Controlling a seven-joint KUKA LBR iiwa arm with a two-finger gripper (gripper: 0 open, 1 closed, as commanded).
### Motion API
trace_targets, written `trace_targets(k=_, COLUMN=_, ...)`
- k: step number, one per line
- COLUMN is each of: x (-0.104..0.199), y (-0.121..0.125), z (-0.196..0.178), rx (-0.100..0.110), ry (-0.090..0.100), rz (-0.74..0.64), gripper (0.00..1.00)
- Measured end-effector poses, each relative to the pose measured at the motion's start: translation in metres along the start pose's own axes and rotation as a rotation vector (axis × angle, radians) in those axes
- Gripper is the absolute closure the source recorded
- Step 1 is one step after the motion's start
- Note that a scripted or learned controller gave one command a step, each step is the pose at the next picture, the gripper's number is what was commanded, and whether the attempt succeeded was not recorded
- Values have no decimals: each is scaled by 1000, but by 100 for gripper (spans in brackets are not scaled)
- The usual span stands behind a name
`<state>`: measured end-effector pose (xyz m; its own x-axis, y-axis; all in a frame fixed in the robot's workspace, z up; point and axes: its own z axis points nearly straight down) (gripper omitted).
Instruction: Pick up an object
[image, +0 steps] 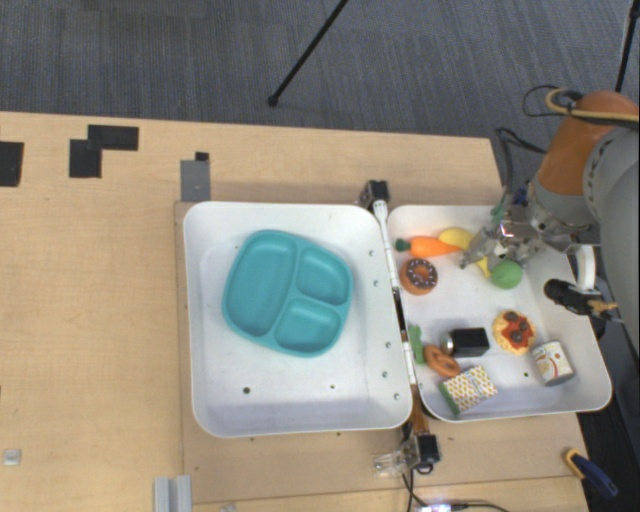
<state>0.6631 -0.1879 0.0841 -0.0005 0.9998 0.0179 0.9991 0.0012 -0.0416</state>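
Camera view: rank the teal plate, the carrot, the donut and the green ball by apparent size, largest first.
1. Teal plate, by far the largest.
2. Carrot, longer than the donut but slimmer.
3. Donut.
4. Green ball, close to the donut in size, so the last two places are unsure.

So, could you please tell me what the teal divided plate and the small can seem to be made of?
The teal divided plate looks like moulded plastic, matte, one even colour with soft rounded edges. The small can may be metal with a printed label, but it is too small to be sure.
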Motion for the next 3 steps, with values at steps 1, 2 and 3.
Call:
trace_targets(k=1, x=0, y=0, z=0, rx=0, ry=0, rz=0, gripper=0)
trace_targets(k=2, x=-4, y=-3, z=-9, rx=9, ry=-10, rz=-3, gripper=100)
trace_targets(k=3, x=35, y=-1, z=-97, rx=-46, ry=-19, rz=-7, gripper=100)
